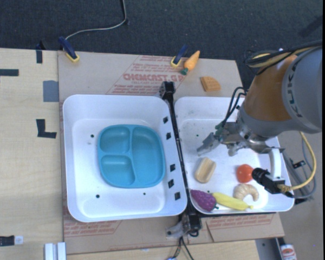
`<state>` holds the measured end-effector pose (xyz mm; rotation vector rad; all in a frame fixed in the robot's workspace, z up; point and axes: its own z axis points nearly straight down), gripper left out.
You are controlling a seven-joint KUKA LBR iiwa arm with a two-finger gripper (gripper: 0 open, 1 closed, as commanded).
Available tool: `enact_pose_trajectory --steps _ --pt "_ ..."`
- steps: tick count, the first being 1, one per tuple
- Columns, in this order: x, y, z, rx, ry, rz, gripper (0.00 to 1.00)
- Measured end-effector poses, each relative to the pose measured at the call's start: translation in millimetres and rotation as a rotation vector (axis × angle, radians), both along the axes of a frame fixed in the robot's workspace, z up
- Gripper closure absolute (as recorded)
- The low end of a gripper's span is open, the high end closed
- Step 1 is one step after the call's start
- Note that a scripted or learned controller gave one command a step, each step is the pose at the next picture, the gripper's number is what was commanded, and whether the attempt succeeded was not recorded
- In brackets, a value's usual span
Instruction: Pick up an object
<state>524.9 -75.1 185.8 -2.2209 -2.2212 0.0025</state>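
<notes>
Along the right bin's [195, 107] bottom rim I see a purple piece [203, 200], banana [231, 201] and croissant [245, 191]. Above, the bread piece [205, 170] lies mid-floor below my gripper [221, 143], fingers spread, nothing between them. My arm [276, 93] hides the upper-right corner.

Grey arm [309, 91] with orange band, black cables.

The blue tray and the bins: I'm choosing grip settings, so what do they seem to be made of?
The blue tray looks like moulded plastic, matte to slightly satiny: one even colour, rounded compartments, soft highlights. The two white bins look like thin, smooth plastic with rounded rims and a faint sheen. I judge this by look alone.
</notes>
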Motion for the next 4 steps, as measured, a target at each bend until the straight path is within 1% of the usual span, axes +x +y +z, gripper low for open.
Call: enact_pose_trajectory --steps 1,2,3,4 --pt "34 -27 -73 0.0 0.001 0.0 0.0" --pt "7 -24 -99 0.0 -0.005 0.0 0.0" --pt "117 -24 -17 -0.001 -0.002 0.002 0.0" --pt "50 -55 -63 0.0 0.002 0.0 0.0"
